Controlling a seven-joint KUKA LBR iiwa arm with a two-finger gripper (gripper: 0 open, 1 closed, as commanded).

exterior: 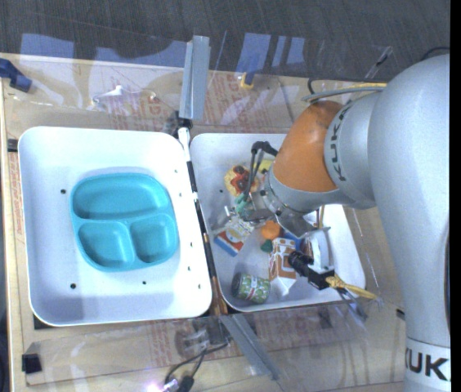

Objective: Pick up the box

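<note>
Small white box (pixel 232 241) with red and blue print; pincer (pixel 251 211) grip unclear.

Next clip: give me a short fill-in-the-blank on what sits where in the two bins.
1. The blue divided tray lies in the ____ bin as the camera sees it.
2. That tray has ____ compartments.
3. The arm reaches over the ____ bin, where the small packaged items lie.

Missing words: left; three; right
</note>
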